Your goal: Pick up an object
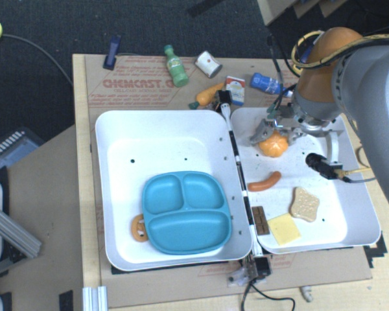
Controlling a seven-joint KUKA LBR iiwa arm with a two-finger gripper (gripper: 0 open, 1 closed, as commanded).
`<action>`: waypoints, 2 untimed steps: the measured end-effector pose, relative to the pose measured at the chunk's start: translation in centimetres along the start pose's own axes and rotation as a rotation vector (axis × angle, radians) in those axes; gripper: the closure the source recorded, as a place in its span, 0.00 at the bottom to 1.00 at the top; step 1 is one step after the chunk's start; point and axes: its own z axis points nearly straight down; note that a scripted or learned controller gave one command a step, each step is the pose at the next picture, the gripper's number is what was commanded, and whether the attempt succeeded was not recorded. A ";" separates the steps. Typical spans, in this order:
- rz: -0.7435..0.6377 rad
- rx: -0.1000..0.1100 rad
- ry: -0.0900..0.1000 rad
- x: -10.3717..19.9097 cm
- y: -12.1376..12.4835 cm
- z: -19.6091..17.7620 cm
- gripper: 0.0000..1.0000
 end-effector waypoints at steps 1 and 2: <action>-0.001 -0.004 -0.002 0.0 0.1 -1.2 1.00; 0.000 -0.001 0.000 4.9 -6.2 -9.7 1.00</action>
